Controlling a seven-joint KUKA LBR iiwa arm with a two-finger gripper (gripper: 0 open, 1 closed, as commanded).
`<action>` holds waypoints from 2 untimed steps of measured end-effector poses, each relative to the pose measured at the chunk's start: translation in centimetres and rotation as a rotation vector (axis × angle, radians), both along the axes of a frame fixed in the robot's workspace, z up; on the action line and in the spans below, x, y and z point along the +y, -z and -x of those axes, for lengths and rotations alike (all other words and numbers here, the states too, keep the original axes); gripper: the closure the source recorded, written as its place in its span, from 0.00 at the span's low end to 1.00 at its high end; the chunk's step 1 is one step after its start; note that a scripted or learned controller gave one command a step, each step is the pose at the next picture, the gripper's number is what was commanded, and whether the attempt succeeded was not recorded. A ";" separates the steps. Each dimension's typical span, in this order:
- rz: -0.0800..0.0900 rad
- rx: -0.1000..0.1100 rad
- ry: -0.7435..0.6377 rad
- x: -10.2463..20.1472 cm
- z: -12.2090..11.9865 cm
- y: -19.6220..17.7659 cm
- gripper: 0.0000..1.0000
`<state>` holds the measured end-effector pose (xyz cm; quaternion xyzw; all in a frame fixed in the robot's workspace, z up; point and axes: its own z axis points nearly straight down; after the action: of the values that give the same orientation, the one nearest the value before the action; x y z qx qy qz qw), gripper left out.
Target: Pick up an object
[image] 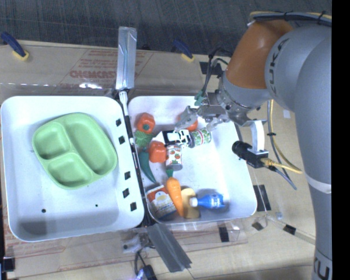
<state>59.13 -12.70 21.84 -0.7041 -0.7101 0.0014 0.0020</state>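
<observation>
Two shallow white bins are seen side by side on the desk [58,69]. The left bin [23,214] holds a green divided plate [74,149]. The right bin [233,185] holds a scatter of small toy foods.

The claw [203,116] is lowered over the far part of the right bin, just above a small patterned can [200,137] and a black-and-white carton [176,136]. Whether it is released or clenched cannot be told, and nothing is clearly seen held in it.

The can lies on its side, toward the far edge of the bin, touching or nearly touching the carton. It is judged to be light, stiff and smooth (likely to roll or slip if pinched off-centre), so it would best be taken across its round middle.

Nearer the bin's left wall are an orange pepper [145,123] and a red pepper [157,151]. Along the near edge lie a carrot [175,195] and a blue bottle [211,201]. These crowded pieces could be nudged during a grasp.
</observation>
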 end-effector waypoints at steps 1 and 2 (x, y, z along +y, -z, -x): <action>0.000 0.003 -0.011 2.5 5.4 9.1 0.00; 0.000 0.000 0.000 2.0 1.7 12.8 0.00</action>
<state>57.40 -10.73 9.03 -0.7040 -0.7102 0.0016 0.0019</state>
